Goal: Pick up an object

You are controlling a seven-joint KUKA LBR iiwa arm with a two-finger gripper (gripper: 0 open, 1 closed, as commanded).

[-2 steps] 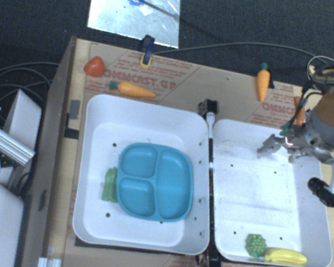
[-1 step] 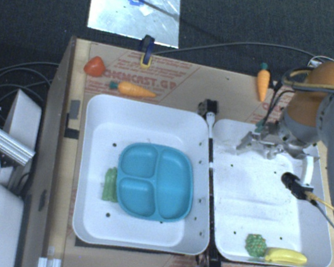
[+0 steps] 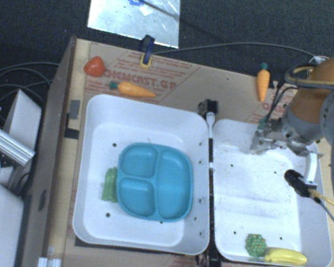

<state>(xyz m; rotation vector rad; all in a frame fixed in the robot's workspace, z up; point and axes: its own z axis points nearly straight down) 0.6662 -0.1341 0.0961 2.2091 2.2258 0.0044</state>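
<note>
Toys are spread over two white bins and the cardboard bench around them, and places are given from the blue divided plate (image 3: 155, 182), which is set flat in the left bin (image 3: 101, 124). A green toy vegetable (image 3: 110, 185), possibly a pickle or a bean pod, is laid against the plate's left edge.

Right of the plate, across the join, the right bin (image 3: 236, 174) is seen. The gripper (image 3: 264, 145) is lowered over that bin's far part, up and to the right of the plate, close to the white floor. Whether it is open or closed cannot be told at this angle.

A toy broccoli (image 3: 255, 244) and a yellow banana (image 3: 286, 256) are placed side by side, touching or nearly so, at the right bin's near edge, below and right of the plate and well apart from the gripper.

Beyond the plate, outside the bins, an orange carrot (image 3: 133, 90) is laid on the cardboard, with a red tomato (image 3: 94, 66) further left. A second carrot (image 3: 263, 84) is set far to the upper right of the plate, near the arm.
</note>
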